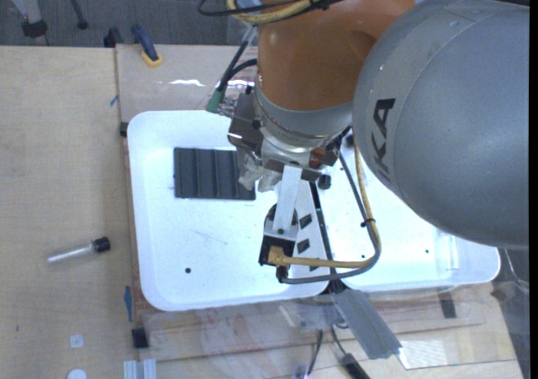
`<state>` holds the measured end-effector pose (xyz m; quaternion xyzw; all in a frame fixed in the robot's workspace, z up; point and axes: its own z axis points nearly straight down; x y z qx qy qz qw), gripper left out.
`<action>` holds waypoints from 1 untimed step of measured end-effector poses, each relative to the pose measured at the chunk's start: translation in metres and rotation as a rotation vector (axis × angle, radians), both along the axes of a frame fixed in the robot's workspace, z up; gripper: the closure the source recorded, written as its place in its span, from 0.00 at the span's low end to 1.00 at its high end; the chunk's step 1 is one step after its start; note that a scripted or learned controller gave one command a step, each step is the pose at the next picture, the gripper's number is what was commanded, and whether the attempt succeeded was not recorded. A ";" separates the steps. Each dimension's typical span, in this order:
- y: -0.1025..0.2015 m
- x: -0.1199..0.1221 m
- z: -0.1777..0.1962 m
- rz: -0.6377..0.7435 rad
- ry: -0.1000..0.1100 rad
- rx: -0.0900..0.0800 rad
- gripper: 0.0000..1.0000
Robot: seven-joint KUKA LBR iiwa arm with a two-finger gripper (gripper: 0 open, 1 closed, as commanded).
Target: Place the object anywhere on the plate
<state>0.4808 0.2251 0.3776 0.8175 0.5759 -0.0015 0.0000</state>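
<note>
Camera view: white bin (160,226) beneath the grey arm (437,100).
Black ribbed plate (206,173): flat, at the bin's 11 o'clock.
Gripper (255,177): at the plate's 3 o'clock edge; open or closed, cannot tell.

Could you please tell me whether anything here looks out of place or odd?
A small clear tube with a black cap lies loose on the bench, left of the white bin and outside it, at a slant. Inside the bin, the dark ribbed slab lies flat and square to the walls; nothing looks spilled.
</note>
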 end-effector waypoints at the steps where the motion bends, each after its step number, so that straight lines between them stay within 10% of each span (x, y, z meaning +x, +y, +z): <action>1: 0.000 0.000 0.000 0.000 0.001 0.000 0.00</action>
